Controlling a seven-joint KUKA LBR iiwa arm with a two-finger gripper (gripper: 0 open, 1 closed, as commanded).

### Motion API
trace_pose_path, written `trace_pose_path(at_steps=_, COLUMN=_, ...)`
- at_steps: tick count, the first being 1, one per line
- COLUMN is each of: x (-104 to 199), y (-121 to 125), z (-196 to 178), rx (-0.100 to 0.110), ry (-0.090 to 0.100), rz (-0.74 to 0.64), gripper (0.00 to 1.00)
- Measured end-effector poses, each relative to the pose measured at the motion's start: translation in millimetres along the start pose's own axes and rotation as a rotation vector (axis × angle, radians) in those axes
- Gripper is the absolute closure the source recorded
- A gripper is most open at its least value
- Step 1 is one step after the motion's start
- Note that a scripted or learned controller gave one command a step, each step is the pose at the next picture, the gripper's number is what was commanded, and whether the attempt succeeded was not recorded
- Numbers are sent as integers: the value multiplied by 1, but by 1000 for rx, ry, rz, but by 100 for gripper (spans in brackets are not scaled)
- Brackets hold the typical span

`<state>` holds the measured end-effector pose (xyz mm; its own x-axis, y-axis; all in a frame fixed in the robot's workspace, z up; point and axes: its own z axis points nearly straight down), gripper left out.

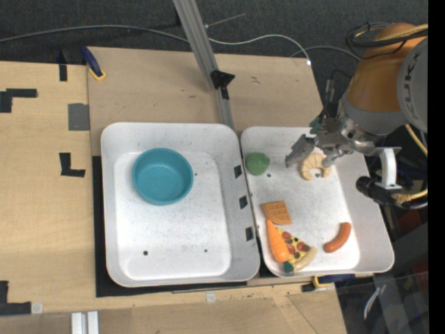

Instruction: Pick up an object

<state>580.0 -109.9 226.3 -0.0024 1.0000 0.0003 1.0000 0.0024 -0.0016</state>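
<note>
Pale and lumpy, a croissant-shaped pastry (pixel 314 165) lies in the right bin (pixel 368 256) just under my gripper (pixel 316 152), which covers its upper edge, and with my dark fingers merging into the wrist hardware I cannot tell whether they are spread or closed on it. Near it sit a round green ball (pixel 257 163), a ridged tan cracker (pixel 277 211), a smooth orange carrot (pixel 278 244) touching a pizza slice (pixel 300 250), and a curved sausage (pixel 337 237); the left bin (pixel 125 256) holds a glossy teal bowl (pixel 163 176).
</note>
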Motion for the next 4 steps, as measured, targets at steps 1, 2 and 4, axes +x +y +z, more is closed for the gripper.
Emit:
trace_pose_path(at_steps=1, x=0, y=0, z=0, rx=0, ry=0, rz=0, gripper=0)
trace_pose_path(at_steps=2, x=7, y=6, z=52, rx=5, ry=0, rz=1, gripper=0)
trace_pose_path(at_steps=4, x=14, y=5, z=139, rx=-1, ry=-2, rz=1, gripper=0)
